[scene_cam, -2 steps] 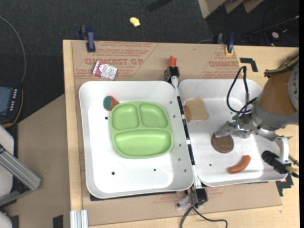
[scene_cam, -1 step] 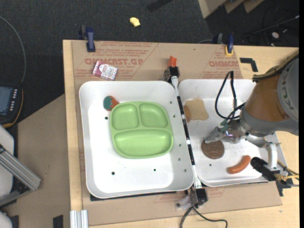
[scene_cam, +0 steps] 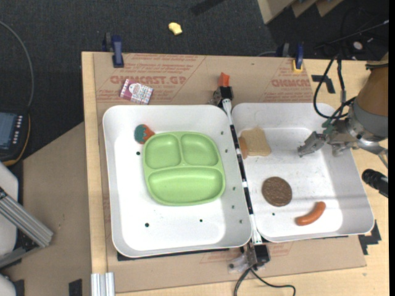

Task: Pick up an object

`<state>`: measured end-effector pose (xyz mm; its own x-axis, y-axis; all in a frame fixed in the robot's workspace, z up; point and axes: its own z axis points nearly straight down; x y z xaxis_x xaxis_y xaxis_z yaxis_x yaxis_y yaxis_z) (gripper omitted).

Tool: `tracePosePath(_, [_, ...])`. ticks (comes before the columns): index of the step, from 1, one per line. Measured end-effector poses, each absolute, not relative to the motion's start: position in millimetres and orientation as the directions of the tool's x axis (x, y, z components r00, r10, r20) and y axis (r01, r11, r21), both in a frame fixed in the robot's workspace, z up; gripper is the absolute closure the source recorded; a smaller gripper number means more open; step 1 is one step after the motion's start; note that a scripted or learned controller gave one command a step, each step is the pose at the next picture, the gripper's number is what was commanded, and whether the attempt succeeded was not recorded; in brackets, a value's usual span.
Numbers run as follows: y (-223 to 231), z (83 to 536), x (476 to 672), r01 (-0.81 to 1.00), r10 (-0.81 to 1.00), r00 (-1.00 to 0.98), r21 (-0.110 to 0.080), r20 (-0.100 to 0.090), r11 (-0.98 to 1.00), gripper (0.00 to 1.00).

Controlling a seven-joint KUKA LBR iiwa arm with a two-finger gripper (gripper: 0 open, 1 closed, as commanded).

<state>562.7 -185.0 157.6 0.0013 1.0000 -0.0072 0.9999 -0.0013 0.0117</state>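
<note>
Hovering gripper (scene_cam: 318, 142) above right bin (scene_cam: 352, 184), near bread (scene_cam: 255, 143)

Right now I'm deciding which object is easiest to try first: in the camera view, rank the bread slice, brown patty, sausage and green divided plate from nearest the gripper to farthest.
From the gripper, in the right bin's upper part:
1. Bread slice, to its left near the divider; the brown patty, below and left, is too close to call against it.
2. Sausage, bottom of the right bin.
3. Green divided plate, in the left bin.
</note>
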Motion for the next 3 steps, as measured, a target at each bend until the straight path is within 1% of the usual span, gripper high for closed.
tracePosePath(1, [-126.0, 134.6, 534.3, 1.0, 1.0, -0.003, -0.004, 0.003, 0.003, 0.0])
tracePosePath(2, [-104.3, 81.4, 518.0, 1.0, 1.0, -0.001, -0.005, 0.002, 0.001, 0.0])
tracePosePath(3, [-101.2, 84.4, 519.7, 1.0, 1.0, -0.001, 0.0, 0.001, 0.001, 0.0])
